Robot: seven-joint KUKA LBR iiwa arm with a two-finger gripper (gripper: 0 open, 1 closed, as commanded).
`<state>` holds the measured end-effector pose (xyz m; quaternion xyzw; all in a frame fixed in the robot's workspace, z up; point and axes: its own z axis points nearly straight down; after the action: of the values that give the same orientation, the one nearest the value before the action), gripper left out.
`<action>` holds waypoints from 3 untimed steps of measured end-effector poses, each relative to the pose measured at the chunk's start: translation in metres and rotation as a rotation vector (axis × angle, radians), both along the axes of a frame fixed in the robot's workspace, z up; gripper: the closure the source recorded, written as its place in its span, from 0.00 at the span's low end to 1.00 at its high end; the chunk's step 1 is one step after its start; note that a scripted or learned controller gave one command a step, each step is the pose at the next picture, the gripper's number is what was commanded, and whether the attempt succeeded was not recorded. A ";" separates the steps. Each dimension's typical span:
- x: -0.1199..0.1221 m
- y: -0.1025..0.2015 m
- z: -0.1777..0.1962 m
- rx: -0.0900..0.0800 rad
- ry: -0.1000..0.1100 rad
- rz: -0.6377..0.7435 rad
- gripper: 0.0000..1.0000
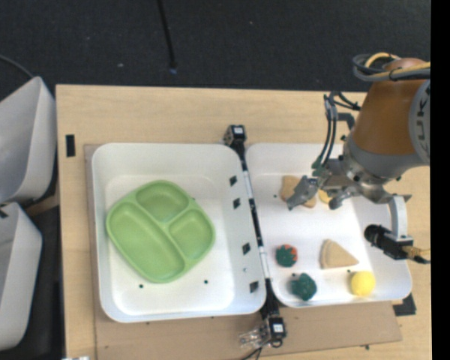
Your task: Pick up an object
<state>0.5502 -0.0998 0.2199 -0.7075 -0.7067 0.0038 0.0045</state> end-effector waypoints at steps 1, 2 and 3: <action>0.002 0.000 0.006 -0.001 -0.011 0.003 0.00; -0.001 -0.009 -0.043 -0.002 -0.006 0.001 0.00; 0.003 -0.013 -0.105 -0.001 -0.006 0.001 0.00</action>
<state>0.5531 -0.1131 0.1146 -0.7072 -0.7070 0.0022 0.0021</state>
